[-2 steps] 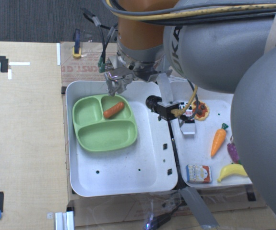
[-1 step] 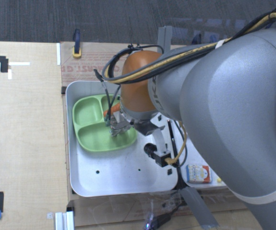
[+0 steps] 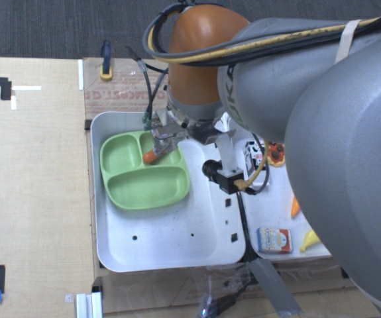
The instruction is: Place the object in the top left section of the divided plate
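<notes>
A green divided plate (image 3: pixel 144 185) lies in the left white bin (image 3: pixel 170 244), with two small sections at the top and one long section below. My gripper (image 3: pixel 157 144) reaches down over the plate's upper right section, beside the ridge between the two top sections. A small orange object (image 3: pixel 150 156) sits at the fingertips, low over that ridge. The grip on it is hidden by the wrist. The top left section (image 3: pixel 120 154) shows bare green.
The right bin (image 3: pixel 279 204) holds a small white and red box (image 3: pixel 273 240), a yellow piece (image 3: pixel 309 240), an orange piece (image 3: pixel 295 207) and a red item (image 3: pixel 275 153). The arm's big grey body covers most of that bin. A blue-handled clamp (image 3: pixel 106 61) sits above the left bin.
</notes>
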Available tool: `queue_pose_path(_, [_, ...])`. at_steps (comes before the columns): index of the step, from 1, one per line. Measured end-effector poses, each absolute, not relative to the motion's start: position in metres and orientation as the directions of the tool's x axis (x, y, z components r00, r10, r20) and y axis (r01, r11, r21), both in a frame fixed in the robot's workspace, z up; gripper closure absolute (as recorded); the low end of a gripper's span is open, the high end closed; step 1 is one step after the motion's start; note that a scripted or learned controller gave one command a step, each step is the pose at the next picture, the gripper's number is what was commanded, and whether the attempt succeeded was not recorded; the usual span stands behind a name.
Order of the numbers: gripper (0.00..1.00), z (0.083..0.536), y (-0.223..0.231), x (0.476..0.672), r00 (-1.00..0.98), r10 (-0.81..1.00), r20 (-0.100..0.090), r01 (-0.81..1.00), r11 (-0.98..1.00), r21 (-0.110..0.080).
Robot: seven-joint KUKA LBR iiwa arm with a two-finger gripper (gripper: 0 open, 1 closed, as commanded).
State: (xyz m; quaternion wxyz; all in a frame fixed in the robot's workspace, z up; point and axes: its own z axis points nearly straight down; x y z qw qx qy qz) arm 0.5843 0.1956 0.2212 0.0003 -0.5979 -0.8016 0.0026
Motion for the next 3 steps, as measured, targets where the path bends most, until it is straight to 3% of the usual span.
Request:
queue_pose_path(1, [1.00, 0.338, 0.175, 0.557, -0.121, 0.993, -0.005, 0.993, 0.121, -0.005])
queue_pose_path(2, [1.00, 0.180, 0.181, 0.562, -0.207, 0.978, -0.003, 0.978, 0.207, -0.008])
queue_pose_path(3, [1.00, 0.306, 0.202, 0.578, -0.148, 0.989, -0.004, 0.989, 0.148, -0.005])
